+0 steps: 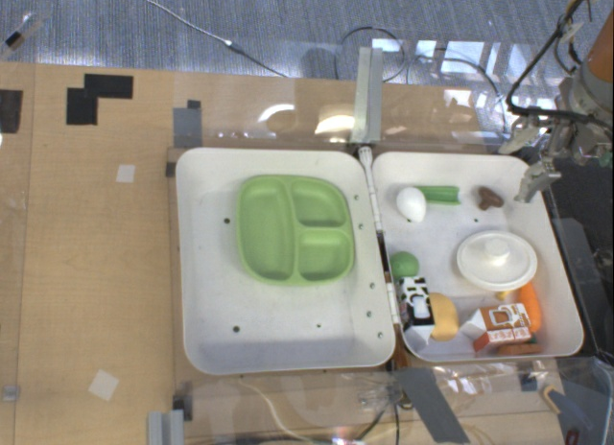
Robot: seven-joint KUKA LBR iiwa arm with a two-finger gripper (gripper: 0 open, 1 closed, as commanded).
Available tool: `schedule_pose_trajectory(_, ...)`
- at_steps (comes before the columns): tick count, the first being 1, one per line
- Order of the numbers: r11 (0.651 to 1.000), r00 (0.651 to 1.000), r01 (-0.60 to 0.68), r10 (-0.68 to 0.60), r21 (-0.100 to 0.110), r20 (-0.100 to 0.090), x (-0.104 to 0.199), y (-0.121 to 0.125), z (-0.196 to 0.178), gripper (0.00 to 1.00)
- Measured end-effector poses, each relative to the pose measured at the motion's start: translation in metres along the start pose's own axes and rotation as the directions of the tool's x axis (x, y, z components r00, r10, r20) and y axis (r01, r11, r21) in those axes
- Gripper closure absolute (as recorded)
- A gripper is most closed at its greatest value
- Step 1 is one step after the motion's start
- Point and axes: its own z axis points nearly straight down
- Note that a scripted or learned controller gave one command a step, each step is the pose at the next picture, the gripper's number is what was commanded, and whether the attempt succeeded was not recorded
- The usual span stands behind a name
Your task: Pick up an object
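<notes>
The hand hangs at the right bin's far right corner; whether it is released or clenched I cannot tell. Nearest is the small brown object, just to its left along the far edge. The white lidded bowl sits nearer the bin's middle, toward the near edge

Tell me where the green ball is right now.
The green ball lies in the right bin, near its left wall, above the black-and-white toy and left of the white lid.
</notes>
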Motion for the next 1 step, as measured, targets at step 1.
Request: schedule_pose_trajectory(1,0.995,0.995,0.1,-0.1,-0.008,-0.009,-0.0165,0.0983,0.1047,0.0)
